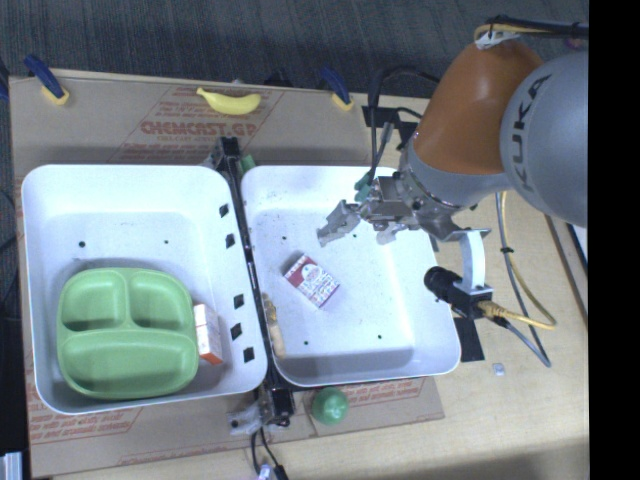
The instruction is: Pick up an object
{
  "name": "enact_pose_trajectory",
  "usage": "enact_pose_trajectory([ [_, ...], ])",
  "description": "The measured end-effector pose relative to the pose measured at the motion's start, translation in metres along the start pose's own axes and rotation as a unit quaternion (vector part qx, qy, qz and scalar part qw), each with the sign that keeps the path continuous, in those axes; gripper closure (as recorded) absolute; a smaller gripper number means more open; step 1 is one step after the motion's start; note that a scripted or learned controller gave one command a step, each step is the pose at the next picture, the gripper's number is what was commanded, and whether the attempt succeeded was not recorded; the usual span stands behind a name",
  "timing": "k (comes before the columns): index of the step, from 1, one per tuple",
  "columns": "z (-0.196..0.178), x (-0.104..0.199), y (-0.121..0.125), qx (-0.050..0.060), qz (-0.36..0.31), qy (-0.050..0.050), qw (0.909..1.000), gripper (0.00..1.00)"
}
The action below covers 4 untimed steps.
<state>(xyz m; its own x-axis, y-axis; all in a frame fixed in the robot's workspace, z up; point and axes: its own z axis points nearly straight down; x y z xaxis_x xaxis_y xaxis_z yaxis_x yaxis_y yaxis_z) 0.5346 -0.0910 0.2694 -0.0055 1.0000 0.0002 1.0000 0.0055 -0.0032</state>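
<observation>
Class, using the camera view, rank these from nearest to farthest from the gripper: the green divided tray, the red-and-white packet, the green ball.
Measured from the gripper:
1. Red-and-white packet, right bin, just below the gripper.
2. Green ball, on the cardboard below the right bin.
3. Green divided tray, left bin, far left.

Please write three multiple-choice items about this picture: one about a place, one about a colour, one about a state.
1. Where does the small red and white box lie?
A. left bin
B. right bin
C. on the cardboard

2. What colour is the divided tray?
A. green
B. blue
C. red

3. What is between the end effector and the box?
A. nothing, they touch
B. a gap
C. the tray

Answers: B, the box rests on the right bin's floor; A, the tray in the left bin is pale green; B, the end effector sits up and right of the box, apart.
</observation>
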Motion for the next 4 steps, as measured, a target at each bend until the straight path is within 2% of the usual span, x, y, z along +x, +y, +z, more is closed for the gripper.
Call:
enact_pose_trajectory([
  [1,0.118,-0.025,0.08,0.002,-0.001,0.0,1.0,0.0],
  [2,0.166,-0.007,0.122,0.001,-0.001,-0.001,1.0,0.0],
  [3,0.154,-0.007,0.123,0.0,-0.003,-0.001,1.0,1.0],
  [4,0.076,0.061,0.123,-0.002,-0.001,0.0,1.0,1.0],
])
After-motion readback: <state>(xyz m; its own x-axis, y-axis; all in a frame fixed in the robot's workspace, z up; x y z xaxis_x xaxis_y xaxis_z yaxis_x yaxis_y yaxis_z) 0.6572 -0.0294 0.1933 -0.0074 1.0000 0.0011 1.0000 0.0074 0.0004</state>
